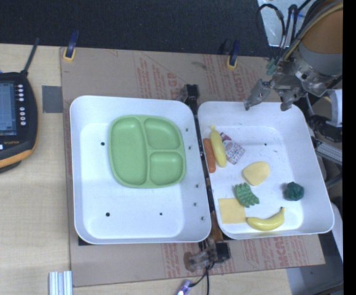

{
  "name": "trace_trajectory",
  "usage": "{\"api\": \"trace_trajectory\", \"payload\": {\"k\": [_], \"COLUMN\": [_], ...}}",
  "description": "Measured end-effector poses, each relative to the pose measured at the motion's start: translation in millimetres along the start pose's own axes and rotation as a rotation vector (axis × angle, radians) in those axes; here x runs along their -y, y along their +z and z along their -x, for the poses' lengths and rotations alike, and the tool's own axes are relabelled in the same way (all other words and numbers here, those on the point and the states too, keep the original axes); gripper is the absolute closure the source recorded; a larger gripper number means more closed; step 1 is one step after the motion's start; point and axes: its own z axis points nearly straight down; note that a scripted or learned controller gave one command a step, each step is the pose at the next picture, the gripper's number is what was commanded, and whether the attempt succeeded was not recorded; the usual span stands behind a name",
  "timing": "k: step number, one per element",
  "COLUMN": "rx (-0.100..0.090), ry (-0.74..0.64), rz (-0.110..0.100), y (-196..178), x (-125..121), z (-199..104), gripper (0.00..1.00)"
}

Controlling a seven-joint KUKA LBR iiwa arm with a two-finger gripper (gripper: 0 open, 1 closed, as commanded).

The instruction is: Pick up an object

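Observation:
My gripper (pixel 269 102) hangs above the far rim of the right bin (pixel 310 141), open, with its two dark fingers spread and nothing between them. In that bin lie a yellow corn-like piece (pixel 218 147) beside an orange carrot-like stick (pixel 209 156), a small printed packet (pixel 233 148), a pale yellow lump (pixel 256 173), a green bumpy piece (pixel 246 195), a flat yellow square (pixel 231 211), a banana (pixel 266 221) and a dark green broccoli-like piece (pixel 293 191). All of them lie nearer the camera than the gripper.
The left bin (pixel 86 183) holds a green divided plate (pixel 147 150). A teach pendant (pixel 0 121) lies on the bench at far left. Blue clamps (pixel 71 45) (pixel 229 53) pin the cardboard at the back edge. Cables hang by the arm's wrist (pixel 288 23).

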Motion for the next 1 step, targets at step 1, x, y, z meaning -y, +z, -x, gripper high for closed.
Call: {"api": "trace_trajectory", "payload": {"k": [1], "rx": [0.0], "ry": [0.0], "rz": [-0.003], "y": [118.9], "x": [31.7], "z": [42.6], "gripper": [0.0]}}
